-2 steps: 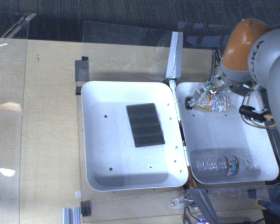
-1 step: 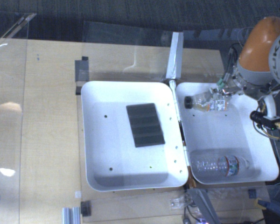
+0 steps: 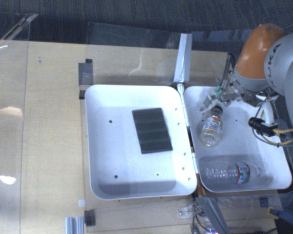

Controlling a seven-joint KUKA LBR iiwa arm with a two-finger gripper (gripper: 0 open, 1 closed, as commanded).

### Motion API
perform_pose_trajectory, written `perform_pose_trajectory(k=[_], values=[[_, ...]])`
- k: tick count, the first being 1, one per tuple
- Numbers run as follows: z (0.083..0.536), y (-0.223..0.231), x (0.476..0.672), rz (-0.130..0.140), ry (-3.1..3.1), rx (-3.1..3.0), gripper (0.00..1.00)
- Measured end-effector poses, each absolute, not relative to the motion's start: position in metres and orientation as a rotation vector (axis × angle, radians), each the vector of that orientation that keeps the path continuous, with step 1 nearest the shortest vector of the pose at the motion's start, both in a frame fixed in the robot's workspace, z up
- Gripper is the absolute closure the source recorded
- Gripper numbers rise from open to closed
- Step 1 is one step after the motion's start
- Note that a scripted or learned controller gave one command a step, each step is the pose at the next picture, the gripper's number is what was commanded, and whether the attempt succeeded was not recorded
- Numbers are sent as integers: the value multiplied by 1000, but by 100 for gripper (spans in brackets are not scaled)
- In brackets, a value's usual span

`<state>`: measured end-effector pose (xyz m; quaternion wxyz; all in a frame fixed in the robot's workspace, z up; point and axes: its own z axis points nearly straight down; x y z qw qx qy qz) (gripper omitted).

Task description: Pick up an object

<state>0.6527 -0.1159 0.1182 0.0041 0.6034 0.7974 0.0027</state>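
We see the gripper low over the back left corner of the right bin, just above the cap end of a small clear bottle. We cannot tell the state of the claw.

We judge this bottle to be light, hard and slippery, and it may roll; the best hold is across its body, not the cap.

We count two bottles in the right bin: this one, and a longer bottle lying along the front edge. The left bin has one dark flat block near its middle.
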Motion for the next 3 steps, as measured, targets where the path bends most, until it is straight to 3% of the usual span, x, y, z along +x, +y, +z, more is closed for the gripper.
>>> perform_pose_trajectory(k=[1,2,3], values=[[87,-108,651,7,2561,1808,0],[100,-107,653,16,2558,1801,100],[187,-55,670,7,2739,1524,100]])
